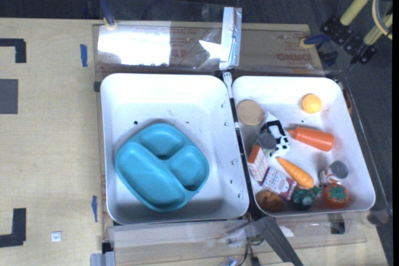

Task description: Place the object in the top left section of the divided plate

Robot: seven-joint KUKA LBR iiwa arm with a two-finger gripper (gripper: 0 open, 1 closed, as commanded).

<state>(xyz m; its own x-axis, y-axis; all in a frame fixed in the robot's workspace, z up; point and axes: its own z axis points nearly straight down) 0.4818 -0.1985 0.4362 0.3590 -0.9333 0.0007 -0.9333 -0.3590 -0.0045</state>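
Plates: one blue divided plate (162,166), left bin (118,93).
Carrots: two (311,137), right bin (358,134), three o'clock.
Balls: one yellow ball (311,103).

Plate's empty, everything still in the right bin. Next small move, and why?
Probably bring the end effector over the right bin to pick one item, perhaps the orange ball, which sits apart from the clutter. The blue divided plate in the left bin holds nothing yet.

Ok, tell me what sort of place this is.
Probably a robotics lab workcell: two white bins sit side by side on a plywood bench marked with tape, one holding a blue divided plate, the other toy food like a carrot.
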